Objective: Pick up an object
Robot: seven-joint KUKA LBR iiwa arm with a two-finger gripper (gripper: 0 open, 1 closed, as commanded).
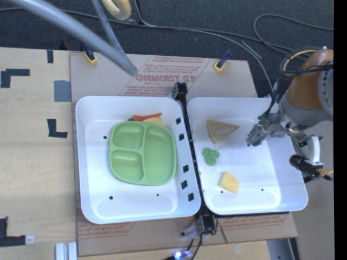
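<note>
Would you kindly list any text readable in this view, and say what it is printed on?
Red print on the cardboard sheet behind the bins: several lines, too blurred to read with confidence.
Nothing readable on the green tray, the bins or the gripper.

Cardboard sheet (162,72) with red print under both bins, held by two yellow-tipped clamps (89,57) at its far edge. Wooden bench top (32,161) bears dark tape marks (54,128). Black cables (233,37) trail over dark floor beyond. Grey pole (65,20) crosses upper left.
</note>
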